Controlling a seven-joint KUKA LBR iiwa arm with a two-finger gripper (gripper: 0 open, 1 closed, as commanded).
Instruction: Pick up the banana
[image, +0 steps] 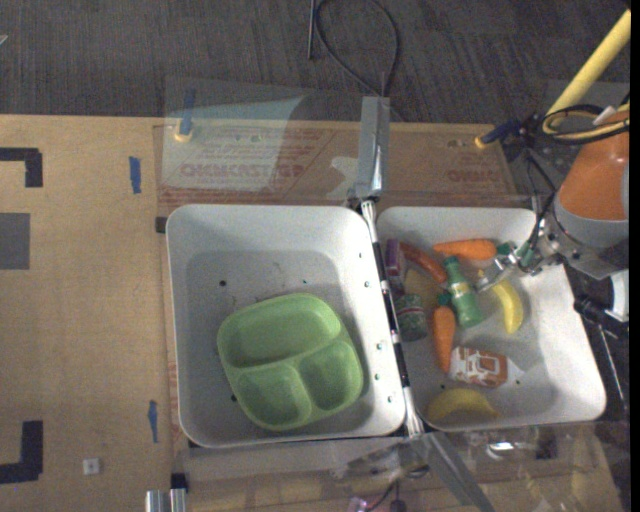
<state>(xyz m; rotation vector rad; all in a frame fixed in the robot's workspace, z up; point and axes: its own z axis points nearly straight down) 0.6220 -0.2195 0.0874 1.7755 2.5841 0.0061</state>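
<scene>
1. Clearly the crowding is the main risk: the banana (510, 305) lies in the right bin (585, 385), just beside the green bottle (461, 295), which serves as the landmark for everything that follows.
2. The gripper (497, 272) sits at the banana's upper end, right of the bottle's cap; its fingers look slightly parted, and nothing is visibly between them.
3. A closing grip could, I judge, catch the bottle instead, or pinch the banana's curved tip so that it slips out.
4. Above the bottle lie two carrots, one (465, 248) near the gripper and one (424, 262) to the upper left; either could be nudged.
5. Below the bottle, a third carrot (443, 336) touches it, and a carton (478, 367) lies further down.
6. Left of the bottle stands a dark can (409, 314).
7. Far left of the bottle, the other bin (190, 250) holds a green divided plate (290, 362), well apart.
</scene>
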